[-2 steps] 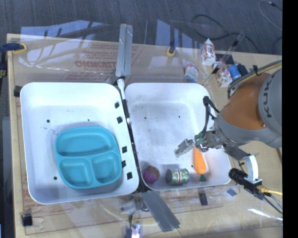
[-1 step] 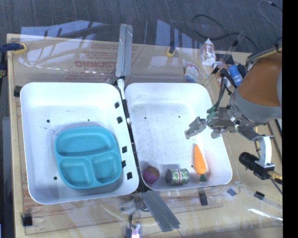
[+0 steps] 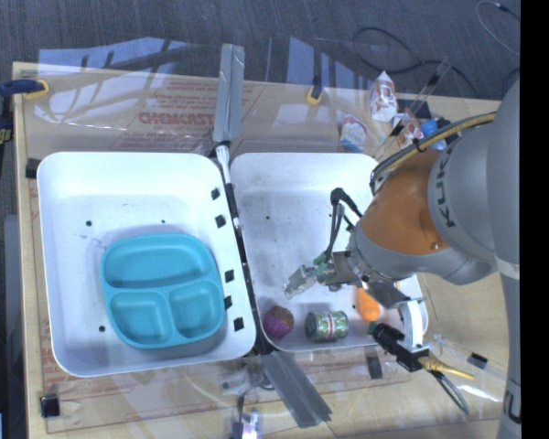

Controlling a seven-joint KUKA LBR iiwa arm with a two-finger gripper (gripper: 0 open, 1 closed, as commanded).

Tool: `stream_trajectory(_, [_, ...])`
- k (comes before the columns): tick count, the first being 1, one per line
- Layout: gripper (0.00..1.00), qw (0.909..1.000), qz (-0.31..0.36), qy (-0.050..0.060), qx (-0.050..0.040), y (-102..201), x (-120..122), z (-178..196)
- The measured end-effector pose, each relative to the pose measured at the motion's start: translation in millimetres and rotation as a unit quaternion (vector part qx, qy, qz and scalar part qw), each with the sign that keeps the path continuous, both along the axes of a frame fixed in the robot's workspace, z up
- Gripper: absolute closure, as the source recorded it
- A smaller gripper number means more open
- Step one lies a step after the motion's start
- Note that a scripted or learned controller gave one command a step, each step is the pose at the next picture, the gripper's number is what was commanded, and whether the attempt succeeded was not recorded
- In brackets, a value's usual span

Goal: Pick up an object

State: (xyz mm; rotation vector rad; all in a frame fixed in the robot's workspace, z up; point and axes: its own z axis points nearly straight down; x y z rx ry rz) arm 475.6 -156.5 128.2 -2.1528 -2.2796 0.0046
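In the right bin (image 3: 284,176), three things lie near the front wall: a dark purple ball-like thing (image 3: 277,320), a green can on its side (image 3: 327,325), and a small orange thing (image 3: 369,305) partly under the arm. My gripper (image 3: 302,280) hangs low over the bin floor, just above and between the purple thing and the can, touching neither. I see nothing held in it. The arm's orange band and grey body cover the bin's right side.
The left bin (image 3: 64,190) holds a blue divided tray (image 3: 161,291) at its front middle. A metal bar (image 3: 229,90) and black clips run along the divider between the bins. Small packets and cables lie on the bench behind the right bin.
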Motion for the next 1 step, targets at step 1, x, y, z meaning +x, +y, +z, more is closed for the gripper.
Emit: stream_trajectory(1, [0.0,0.9858,0.168,-0.008,-0.0071,44.3,3.1,-30.9])
